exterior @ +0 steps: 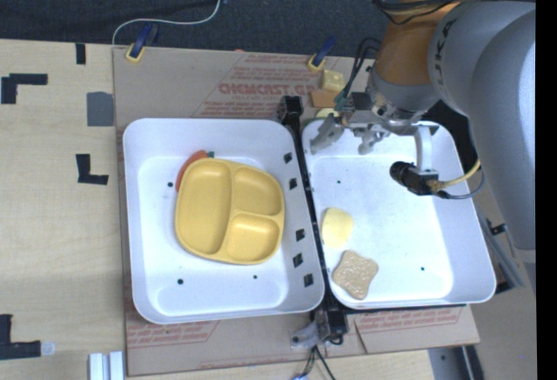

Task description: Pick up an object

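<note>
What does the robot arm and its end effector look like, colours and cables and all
The arm is bulky, rounded and light grey, with a glossy orange band above the wrist. Thin black cables loop over the orange section. The end effector is a small grey metal assembly with two short fingers. A black cylindrical fitting with a yellowish cable hangs beside it.
</note>
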Controlling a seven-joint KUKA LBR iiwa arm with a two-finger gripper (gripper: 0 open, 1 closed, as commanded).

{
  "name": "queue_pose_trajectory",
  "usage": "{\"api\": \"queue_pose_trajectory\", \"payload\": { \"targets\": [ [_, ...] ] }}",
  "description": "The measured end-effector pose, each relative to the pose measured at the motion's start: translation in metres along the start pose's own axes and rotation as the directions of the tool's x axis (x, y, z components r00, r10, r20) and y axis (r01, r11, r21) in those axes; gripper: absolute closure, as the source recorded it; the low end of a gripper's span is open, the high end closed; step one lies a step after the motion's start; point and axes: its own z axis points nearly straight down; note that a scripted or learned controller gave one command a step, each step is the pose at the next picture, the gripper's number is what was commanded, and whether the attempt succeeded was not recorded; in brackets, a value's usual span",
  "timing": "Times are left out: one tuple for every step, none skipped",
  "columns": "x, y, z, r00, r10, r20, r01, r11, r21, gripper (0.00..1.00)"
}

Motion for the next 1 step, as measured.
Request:
{"api": "queue_pose_trajectory", "payload": {
  "targets": [
    [0.0090,0.0267,0.0000,1.000,-0.001,0.000,0.001,1.000,-0.002,0.00]
  ]
}}
